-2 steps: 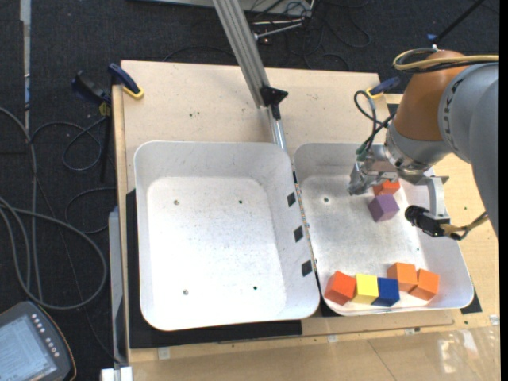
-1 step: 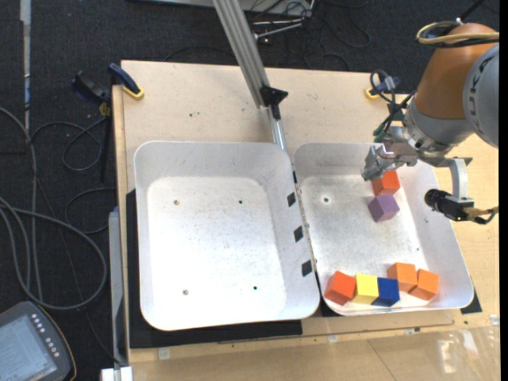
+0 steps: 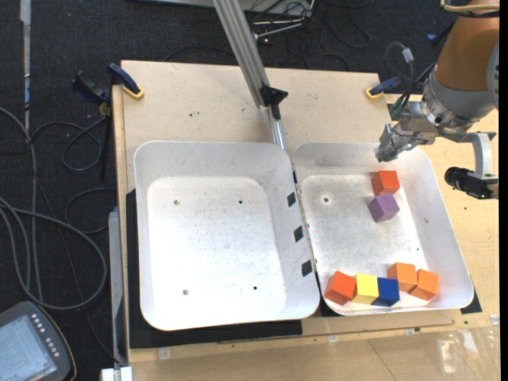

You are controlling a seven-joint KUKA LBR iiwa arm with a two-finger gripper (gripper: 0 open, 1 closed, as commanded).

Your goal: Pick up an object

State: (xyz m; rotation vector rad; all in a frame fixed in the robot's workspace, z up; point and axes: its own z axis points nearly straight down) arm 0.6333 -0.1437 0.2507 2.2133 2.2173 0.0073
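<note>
My gripper [image 3: 388, 151] hangs over the far edge of the right bin [image 3: 444, 213], just above and behind an orange cube [image 3: 386, 181]. No object sits between its fingers. A purple cube [image 3: 383, 207] lies just in front of the orange one. Along the near wall of the right bin sit an orange-red cube [image 3: 341, 286], a yellow cube [image 3: 367, 287], a blue cube [image 3: 388, 290] and two orange cubes [image 3: 405, 275] [image 3: 427, 283].
The left bin [image 3: 210, 228] lies beside the right one, with black tabs along the seam. A slanted metal pole [image 3: 242, 42] crosses the back of the bench. Clamps sit at the bench's far corners [image 3: 123, 82] [image 3: 381, 87].
</note>
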